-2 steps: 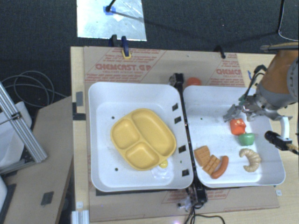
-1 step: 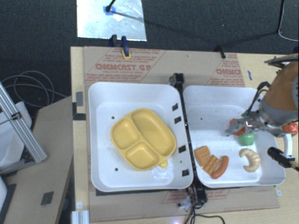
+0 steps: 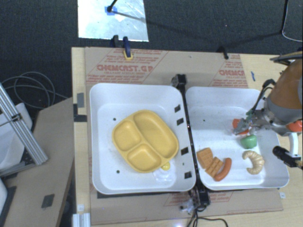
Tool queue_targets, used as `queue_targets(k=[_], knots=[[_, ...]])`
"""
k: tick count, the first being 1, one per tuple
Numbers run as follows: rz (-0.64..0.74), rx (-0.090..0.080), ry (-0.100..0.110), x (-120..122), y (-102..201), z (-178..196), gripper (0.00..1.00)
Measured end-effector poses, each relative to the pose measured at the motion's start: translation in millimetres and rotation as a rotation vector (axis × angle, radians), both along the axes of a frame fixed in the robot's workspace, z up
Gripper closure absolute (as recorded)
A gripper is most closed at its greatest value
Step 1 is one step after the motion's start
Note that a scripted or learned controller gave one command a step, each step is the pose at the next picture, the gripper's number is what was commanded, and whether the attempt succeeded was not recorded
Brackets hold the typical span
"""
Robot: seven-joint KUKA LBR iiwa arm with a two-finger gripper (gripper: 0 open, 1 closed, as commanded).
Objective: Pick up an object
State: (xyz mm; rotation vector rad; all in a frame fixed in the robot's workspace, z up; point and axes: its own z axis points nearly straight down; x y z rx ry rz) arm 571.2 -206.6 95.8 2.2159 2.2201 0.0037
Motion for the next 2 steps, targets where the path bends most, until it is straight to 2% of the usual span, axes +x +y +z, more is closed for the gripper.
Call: queue_targets(k=[1, 2], knots=[[0.009, 0.004, 0.002, 25.2, 70.3, -11.7, 1.0], [0.009, 0.003, -0.003, 20.7, 140.6, 94.6, 1.0]])
